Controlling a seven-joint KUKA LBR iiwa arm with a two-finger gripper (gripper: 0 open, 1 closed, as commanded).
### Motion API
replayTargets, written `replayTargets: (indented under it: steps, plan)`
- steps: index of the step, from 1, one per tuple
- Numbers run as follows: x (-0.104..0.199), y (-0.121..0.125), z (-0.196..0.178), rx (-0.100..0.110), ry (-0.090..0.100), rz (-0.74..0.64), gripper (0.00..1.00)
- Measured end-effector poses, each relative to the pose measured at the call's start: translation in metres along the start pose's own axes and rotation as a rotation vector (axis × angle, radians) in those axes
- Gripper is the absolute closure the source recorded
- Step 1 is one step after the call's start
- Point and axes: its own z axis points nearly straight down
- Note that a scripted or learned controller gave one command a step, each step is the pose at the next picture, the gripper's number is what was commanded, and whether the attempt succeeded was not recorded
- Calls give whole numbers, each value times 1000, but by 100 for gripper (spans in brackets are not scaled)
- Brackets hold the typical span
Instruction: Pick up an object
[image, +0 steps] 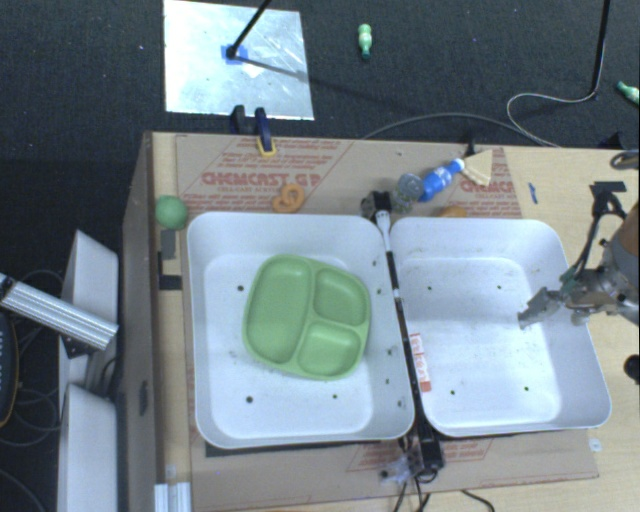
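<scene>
**Green tray in the left bin, hand over the right**

Green plastic tray (306, 316), three compartments, rounded corners, lies flat and slightly askew in your left bin (215, 410). Across the divider, the right bin (480, 400) holds the hand (545, 305) near its right wall, gripping nothing. You cannot tell whether its fingers are spread; the arm is cut off at the edge.
</scene>
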Motion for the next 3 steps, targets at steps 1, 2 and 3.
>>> replayTargets:
  steps: [1, 2, 3]
  plan:
    - [-12, 50, 114, -2, -1, -1, 0]
    - [-12, 50, 103, -3, -1, -2, 100]
    - [-12, 76, 10, -4, -2, -2, 100]
